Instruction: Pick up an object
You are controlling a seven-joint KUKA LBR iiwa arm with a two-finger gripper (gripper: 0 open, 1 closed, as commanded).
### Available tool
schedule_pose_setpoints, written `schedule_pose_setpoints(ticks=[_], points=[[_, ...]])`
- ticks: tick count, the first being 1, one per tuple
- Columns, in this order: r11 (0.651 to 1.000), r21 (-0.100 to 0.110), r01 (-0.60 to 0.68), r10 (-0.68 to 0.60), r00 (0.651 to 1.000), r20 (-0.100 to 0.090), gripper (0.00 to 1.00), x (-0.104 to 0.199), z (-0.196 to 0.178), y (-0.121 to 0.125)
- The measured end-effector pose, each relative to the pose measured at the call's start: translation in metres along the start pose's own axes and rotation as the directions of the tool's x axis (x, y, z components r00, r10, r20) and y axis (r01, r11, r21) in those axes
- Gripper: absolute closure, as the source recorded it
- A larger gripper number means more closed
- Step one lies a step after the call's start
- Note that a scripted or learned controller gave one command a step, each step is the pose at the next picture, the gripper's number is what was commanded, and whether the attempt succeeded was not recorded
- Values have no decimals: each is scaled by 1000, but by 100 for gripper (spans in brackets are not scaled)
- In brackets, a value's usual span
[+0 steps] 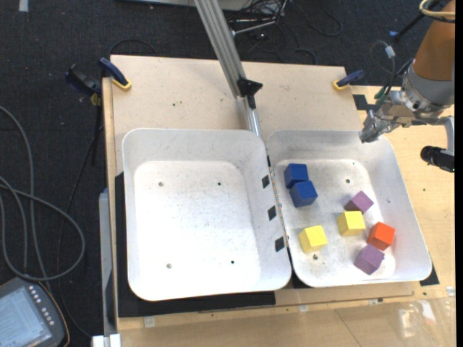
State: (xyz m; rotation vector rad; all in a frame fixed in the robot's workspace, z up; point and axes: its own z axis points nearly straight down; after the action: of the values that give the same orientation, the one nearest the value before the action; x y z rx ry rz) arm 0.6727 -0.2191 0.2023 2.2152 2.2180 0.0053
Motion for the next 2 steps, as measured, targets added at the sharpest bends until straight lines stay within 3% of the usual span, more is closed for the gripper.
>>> schedule_pose_setpoints(ticks=[1, 2], points=[[1000, -2, 1, -1, 1000, 1, 100, 0, -55, 2], [1000, 8, 4, -4, 1000, -3, 100, 43, -47, -23]])
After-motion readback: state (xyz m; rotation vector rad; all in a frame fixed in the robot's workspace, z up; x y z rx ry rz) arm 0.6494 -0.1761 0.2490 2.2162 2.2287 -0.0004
